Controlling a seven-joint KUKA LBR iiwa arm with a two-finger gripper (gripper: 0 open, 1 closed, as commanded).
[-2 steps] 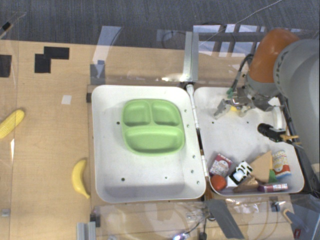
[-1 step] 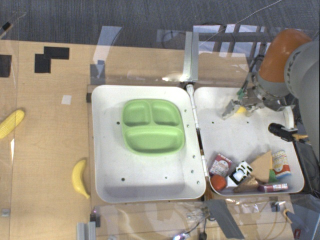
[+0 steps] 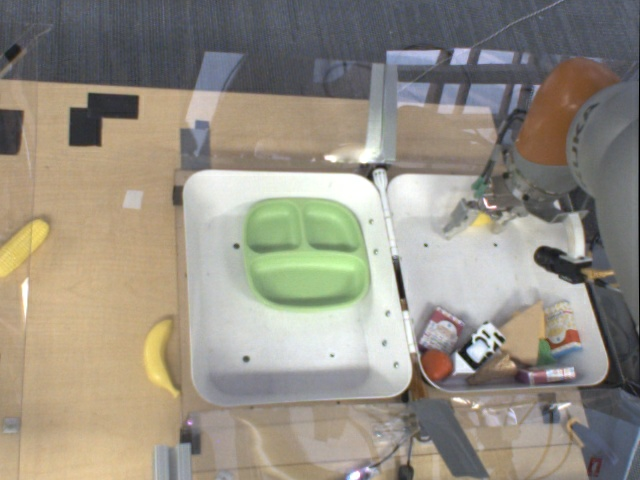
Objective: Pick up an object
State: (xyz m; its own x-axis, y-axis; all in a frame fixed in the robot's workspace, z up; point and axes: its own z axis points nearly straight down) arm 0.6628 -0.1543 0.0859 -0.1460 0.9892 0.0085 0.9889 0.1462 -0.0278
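One gripper (image 3: 480, 215) is hanging splayed over a small yellow object (image 3: 482, 220) at upper right — fingers risking closing beside it.

A dark grey carpet (image 3: 250, 13) covers the floor along the top, well above the hand (image 3: 482, 211). A thin pale cable (image 3: 520, 18) runs across it, up and to the right of the hand. Below lies the light wooden bench (image 3: 90, 268), spreading far out to the left of the hand. Black block-shaped marks (image 3: 100, 116) sit on the wood near its far left corner, beside a small pale square (image 3: 133, 200). Clear plastic sheets (image 3: 215, 78) glint along the back edge of the bench.
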